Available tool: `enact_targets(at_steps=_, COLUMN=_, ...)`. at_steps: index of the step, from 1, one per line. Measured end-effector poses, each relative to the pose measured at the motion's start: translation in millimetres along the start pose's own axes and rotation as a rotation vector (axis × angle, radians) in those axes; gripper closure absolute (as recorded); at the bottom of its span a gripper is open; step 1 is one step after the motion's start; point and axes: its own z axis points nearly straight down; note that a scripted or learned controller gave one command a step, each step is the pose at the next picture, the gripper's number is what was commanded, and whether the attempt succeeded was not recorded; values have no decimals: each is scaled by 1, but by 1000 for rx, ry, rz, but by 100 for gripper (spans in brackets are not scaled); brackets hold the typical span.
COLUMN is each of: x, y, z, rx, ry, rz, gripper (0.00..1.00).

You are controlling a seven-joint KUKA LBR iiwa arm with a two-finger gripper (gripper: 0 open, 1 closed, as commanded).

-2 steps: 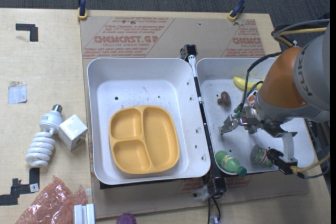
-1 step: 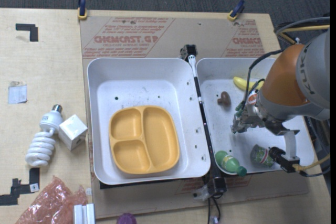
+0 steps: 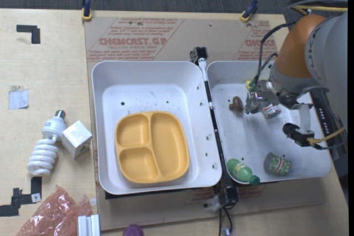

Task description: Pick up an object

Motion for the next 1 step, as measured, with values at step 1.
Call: enact_targets(at_steps=1, x=-75, y=45, z=-4, rx=0, ry=0, rz=0, gripper=100)
